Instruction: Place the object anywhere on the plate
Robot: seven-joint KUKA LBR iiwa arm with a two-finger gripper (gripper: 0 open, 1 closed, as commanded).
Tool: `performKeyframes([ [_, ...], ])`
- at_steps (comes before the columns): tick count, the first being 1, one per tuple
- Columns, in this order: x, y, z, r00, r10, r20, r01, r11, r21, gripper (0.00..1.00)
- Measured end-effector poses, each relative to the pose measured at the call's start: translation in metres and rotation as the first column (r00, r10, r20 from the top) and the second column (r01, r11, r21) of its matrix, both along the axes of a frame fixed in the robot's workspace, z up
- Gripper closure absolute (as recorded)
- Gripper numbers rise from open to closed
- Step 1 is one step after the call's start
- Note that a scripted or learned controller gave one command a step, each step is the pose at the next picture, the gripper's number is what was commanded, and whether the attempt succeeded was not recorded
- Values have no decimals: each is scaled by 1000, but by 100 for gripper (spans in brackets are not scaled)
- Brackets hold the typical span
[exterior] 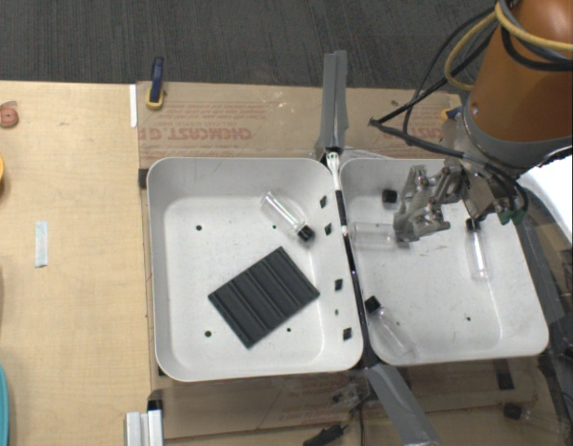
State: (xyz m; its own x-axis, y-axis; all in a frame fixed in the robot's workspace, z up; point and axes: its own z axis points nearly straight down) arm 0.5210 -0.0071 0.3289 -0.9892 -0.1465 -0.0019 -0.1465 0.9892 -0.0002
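Note:
A dark grey ribbed plate (pixel 264 295) lies flat and turned at an angle in the left bin (pixel 175 249). Just above it rests a clear vial with a black cap (pixel 286 214). My gripper (pixel 422 219) hangs low over the upper middle of the right bin (pixel 509 333). A clear tube (pixel 368 235) lies just to its left, near the bin's left wall. A second clear tube (pixel 477 254) lies to the right of the gripper. A third, with a black cap, (pixel 386 325) sits by the bin's lower left corner.
A small black piece (pixel 389 195) lies at the upper left of the right bin. The ridge between the bins (pixel 346 249) carries small black clips. Cables (pixel 425 110) trail from the arm's orange band (pixel 532 54) at the upper right. Cardboard (pixel 230 124) lies behind the bins.

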Motion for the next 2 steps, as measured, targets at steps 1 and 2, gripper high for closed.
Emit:
performKeyframes([
  [1,1,65,24,978,211,3,-211,978,1,100],
  [2,6,112,-41,972,234,0,-234,972,1,100],
])
